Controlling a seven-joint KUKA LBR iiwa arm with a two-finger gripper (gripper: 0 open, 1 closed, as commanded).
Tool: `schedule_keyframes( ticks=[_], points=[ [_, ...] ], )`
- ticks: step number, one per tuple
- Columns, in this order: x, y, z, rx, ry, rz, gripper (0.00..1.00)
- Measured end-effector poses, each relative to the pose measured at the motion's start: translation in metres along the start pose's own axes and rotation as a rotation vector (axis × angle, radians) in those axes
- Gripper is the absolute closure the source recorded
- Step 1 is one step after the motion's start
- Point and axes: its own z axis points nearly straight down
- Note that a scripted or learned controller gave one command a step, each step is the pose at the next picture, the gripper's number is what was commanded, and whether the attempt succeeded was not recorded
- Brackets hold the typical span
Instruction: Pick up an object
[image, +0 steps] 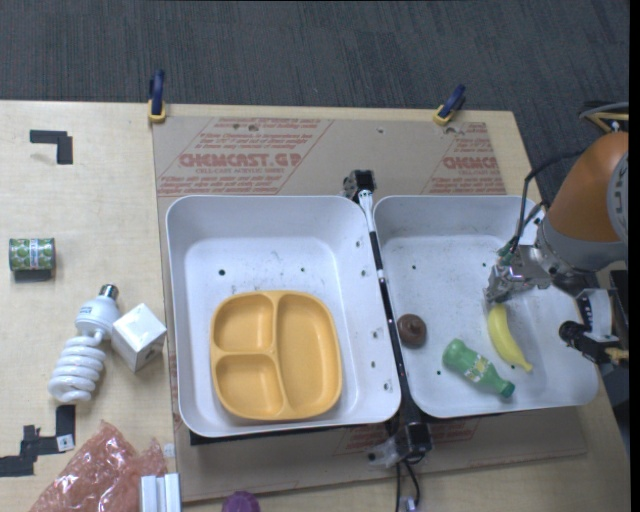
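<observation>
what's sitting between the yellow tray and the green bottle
In the camera view, a small brown round object lies between the yellow tray and green bottle, past the bins' rims.

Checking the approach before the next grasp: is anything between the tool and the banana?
Nothing visible. The tool hangs just above the banana's upper end in the right bin; the green bottle and brown donut lie off to the side.

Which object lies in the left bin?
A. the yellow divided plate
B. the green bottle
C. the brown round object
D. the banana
A: the yellow divided plate lies in the left bin, while the other three things lie in the right bin.
</observation>
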Motion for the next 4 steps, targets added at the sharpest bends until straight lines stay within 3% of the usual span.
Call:
schedule_keyframes(
  ticks=[1, 2, 3, 4],
  points=[
    [0.000, 0.000, 0.000, 0.000, 0.000, 0.000, 0.00],
    [0.031, -0.089, 0.000, 0.000, 0.001, 0.001, 0.00],
    [0.055, -0.004, 0.000, 0.000, 0.000, -0.002, 0.00],
    [0.069, -0.097, 0.000, 0.001, 0.001, 0.001, 0.00]
  ],
)
